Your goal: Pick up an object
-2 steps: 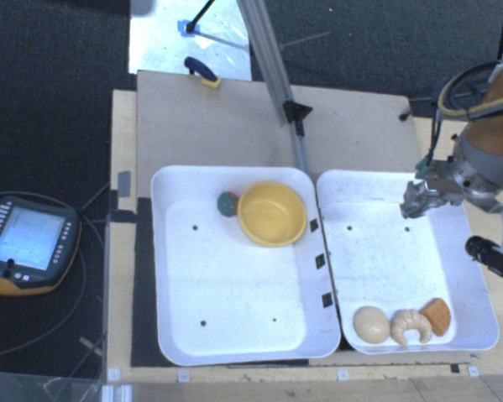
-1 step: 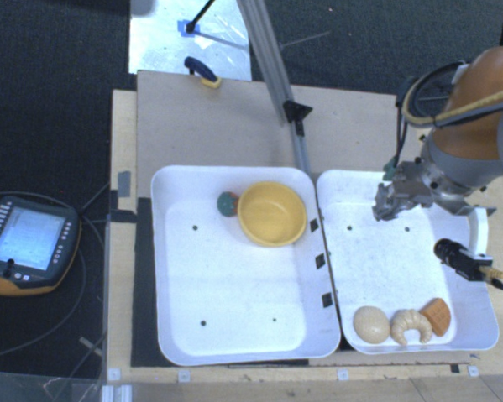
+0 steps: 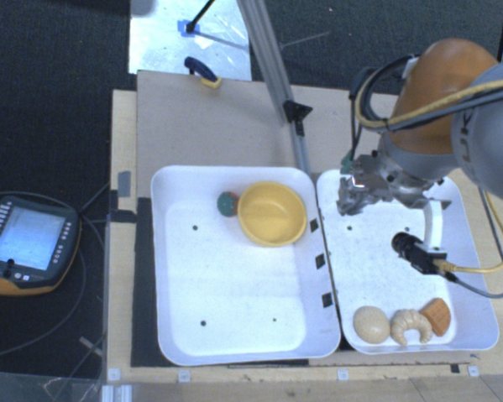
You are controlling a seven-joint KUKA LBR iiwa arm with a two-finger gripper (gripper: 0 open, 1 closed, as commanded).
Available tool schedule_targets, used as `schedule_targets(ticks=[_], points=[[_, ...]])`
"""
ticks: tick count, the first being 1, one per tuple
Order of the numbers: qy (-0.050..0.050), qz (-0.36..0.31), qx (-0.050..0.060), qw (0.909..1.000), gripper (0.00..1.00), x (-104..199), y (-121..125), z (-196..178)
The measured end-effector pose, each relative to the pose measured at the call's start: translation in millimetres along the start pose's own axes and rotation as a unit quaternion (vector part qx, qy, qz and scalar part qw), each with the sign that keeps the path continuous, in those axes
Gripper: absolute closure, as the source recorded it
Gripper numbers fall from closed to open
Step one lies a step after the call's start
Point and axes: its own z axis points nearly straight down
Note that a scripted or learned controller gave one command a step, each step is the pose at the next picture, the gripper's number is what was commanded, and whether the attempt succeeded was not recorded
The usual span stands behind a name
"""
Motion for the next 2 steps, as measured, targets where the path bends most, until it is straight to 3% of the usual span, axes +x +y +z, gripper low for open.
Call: schedule_targets(ticks=[2], points=[[0.000,0.001,0.000,1.0000,1.00,101.7,5.4,26.5]])
